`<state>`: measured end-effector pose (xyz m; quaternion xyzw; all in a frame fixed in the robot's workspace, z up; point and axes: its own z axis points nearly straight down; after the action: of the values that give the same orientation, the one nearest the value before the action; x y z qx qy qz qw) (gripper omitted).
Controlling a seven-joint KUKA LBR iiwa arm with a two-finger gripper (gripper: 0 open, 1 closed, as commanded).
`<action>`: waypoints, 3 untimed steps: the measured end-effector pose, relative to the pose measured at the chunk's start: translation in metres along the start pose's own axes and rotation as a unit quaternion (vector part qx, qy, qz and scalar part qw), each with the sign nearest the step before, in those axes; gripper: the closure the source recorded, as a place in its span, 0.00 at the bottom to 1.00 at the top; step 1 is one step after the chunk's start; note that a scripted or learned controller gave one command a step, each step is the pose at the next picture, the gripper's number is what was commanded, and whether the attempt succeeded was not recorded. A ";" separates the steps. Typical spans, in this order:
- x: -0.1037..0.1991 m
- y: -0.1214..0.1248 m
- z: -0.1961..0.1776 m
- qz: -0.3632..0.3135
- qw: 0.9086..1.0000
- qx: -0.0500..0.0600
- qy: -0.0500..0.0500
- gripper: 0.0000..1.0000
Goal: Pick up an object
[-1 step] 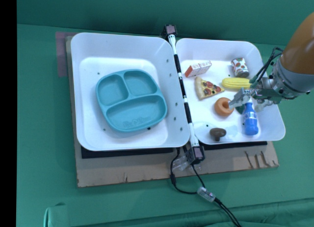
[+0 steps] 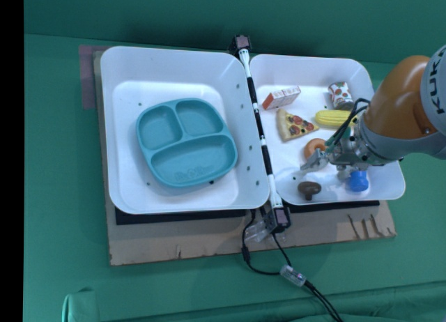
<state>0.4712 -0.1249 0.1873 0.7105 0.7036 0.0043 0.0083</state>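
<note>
The right bin [image 2: 380, 187] holds several toy foods: a small orange and white box [image 2: 281, 97], a printed can [image 2: 340, 95], a pizza slice [image 2: 295, 125], a corn cob [image 2: 333, 118], a donut [image 2: 313, 148], a brown mushroom [image 2: 309, 189] and a blue piece [image 2: 357, 182]. My gripper [image 2: 326, 169] hangs low over the front of this bin, open, with nothing between its fingers. It sits just right of the donut, above the mushroom and left of the blue piece. The arm covers part of the corn cob.
The left bin [image 2: 118, 77] carries a teal divided plate [image 2: 186, 143]. A black and white bar [image 2: 255, 108] runs between the two bins. Cables [image 2: 293, 272] trail over the cardboard base in front.
</note>
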 end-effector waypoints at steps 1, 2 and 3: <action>-0.003 0.004 -0.013 0.004 1.000 -0.007 -0.003 1.00; -0.003 0.004 -0.013 0.004 1.000 -0.007 -0.003 0.00; 0.020 0.083 0.000 -0.002 1.000 -0.003 -0.001 0.00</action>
<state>0.5546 -0.1061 0.1884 0.7092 0.7049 0.0052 0.0112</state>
